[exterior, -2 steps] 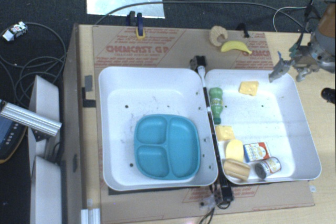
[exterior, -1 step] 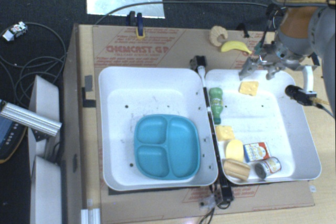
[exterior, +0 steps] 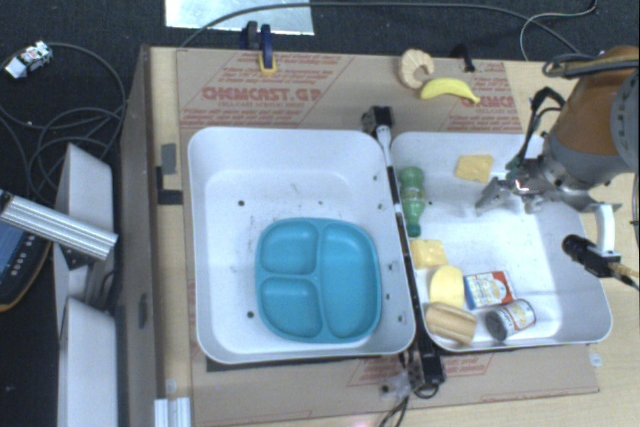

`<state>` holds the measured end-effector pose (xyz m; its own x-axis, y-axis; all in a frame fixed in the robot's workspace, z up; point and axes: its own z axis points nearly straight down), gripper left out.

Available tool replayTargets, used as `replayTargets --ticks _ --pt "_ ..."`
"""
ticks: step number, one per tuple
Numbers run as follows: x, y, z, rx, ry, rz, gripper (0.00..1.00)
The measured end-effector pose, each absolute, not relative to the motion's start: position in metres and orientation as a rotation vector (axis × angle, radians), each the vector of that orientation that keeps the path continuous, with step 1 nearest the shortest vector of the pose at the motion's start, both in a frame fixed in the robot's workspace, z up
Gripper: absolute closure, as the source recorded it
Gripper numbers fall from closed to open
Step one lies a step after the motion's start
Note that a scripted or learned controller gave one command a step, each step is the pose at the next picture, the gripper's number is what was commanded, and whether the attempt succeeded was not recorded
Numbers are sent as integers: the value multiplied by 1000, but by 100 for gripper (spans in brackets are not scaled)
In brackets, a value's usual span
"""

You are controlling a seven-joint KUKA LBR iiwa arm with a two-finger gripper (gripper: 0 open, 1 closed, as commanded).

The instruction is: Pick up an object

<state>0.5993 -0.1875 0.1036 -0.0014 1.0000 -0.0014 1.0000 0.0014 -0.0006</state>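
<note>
Over the right-hand bin [exterior: 590, 315], near its far right corner, the pincer [exterior: 507, 193] hangs from the grey arm [exterior: 590, 140] with its metal fingers [exterior: 489, 197] spread a little apart; nothing sits between them, and they point down toward the white floor of the bin. Whether the tips touch that floor cannot be told.

Closest to the pincer is a pale yellow block [exterior: 474, 167], just beside it toward the bin's far edge and apart from the fingers. A green bottle [exterior: 411, 193] lies along the bin's left wall, well apart from the pincer. Toward the near edge of the same bin lie a yellow cube [exterior: 429, 252], a rounded yellow piece [exterior: 446, 285], a tan cylinder [exterior: 449, 323], a small red-and-white box [exterior: 487, 288] and a tin can [exterior: 510, 319] on its side, all well apart from the pincer.

Beside it, the left-hand bin [exterior: 215, 165] carries a blue divided plate [exterior: 318, 278] near its near edge. On the tabletop [exterior: 330, 90] beyond the bins, a banana [exterior: 447, 90] lies next to a beige round object [exterior: 416, 67] at the far edge.
</note>
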Motion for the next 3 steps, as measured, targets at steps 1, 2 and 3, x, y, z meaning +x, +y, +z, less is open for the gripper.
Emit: replayTargets --ticks 1,2,3 --pt "670 -206 166 2212 2223 4 0" --pt "670 -133 196 2213 2225 5 0" --pt "613 -176 187 2218 2221 -1 0"
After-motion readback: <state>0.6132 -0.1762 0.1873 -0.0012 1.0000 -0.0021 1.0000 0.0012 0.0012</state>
